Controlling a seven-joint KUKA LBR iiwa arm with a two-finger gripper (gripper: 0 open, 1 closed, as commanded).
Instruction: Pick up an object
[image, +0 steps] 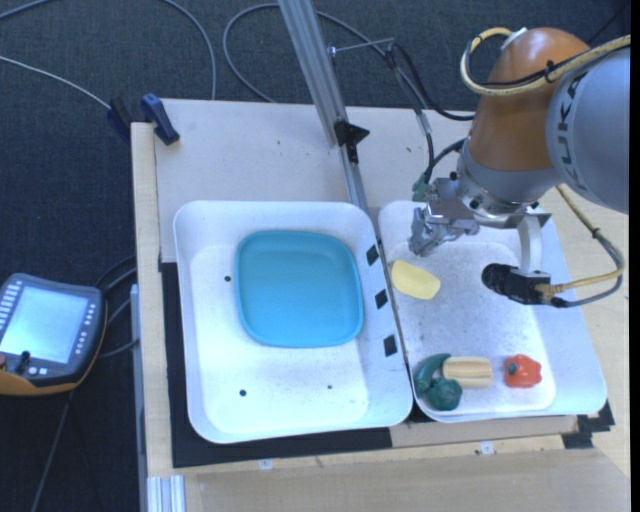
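Nearest you, along the bottom of the frame, you see the pale front edge of the desk (300, 480), with dark carpet around it and cables trailing across the upper left. At the lower left a teach pendant (45, 330) with a lit screen rests on the floor.

On the desk you have two white bins side by side. The left bin (200, 300) carries a light blue square plate (298, 288) lying flat. Along the near edge of the right bin (575, 370) lie three toys in a row: a green pepper (438, 382), a tan block (468, 371) touching it, and a red tomato (521, 371) just to the right and apart.

Farther up, near the right bin's left wall, you find a pale yellow piece (414, 279), smooth and rounded like a wedge. Its long axis runs from upper left to lower right.

Just above it the tool (430, 235) hangs from the grey and orange arm, close to the yellow piece. You cannot tell from here whether it is open or closed. A metal pole (318, 70) slants toward the top of the frame.
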